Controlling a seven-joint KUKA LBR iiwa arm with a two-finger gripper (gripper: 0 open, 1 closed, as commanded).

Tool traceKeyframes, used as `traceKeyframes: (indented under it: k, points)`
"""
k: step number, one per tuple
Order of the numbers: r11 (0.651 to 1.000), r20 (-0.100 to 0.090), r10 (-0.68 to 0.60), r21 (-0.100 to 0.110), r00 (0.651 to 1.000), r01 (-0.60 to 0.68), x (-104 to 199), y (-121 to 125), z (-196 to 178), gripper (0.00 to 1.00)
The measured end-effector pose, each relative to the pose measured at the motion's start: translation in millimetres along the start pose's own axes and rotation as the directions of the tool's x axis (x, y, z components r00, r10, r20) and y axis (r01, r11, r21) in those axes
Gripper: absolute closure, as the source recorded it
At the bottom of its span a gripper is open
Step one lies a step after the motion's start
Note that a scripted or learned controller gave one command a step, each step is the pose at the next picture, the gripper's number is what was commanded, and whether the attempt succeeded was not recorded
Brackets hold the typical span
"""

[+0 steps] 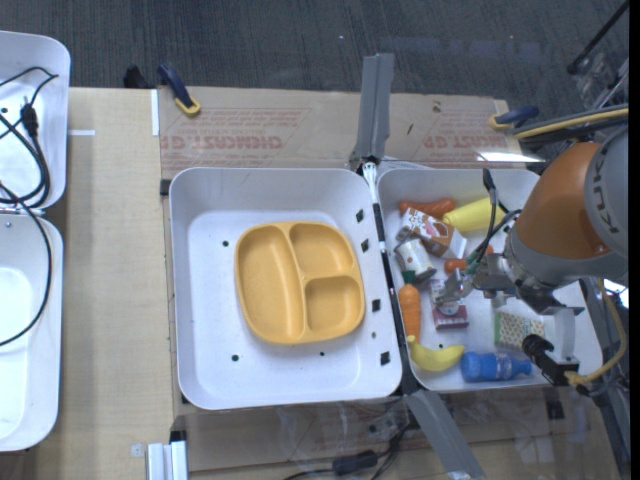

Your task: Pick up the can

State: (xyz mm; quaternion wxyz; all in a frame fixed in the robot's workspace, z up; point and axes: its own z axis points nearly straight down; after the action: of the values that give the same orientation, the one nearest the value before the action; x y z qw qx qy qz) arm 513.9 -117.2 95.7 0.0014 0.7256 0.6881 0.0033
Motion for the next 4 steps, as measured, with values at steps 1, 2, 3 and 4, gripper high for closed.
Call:
traceKeyframes:
  k: [1,2,3,4]
  points:
    - [0.998,0.005,0.06,0.008,0.998,-0.06,-54.2,22.8,-19.2,0.0]
    - [0.99,0.001,0.141,0.01,0.99,-0.141,-82.5,22.5,5.0,0.0]
    - [0.974,-0.004,0.227,0.01,0.974,-0.227,-79.9,86.8,4.9,0.0]
    - [0.972,-0.004,0.234,0.015,0.972,-0.234,-78.9,119.6,5.9,0.0]
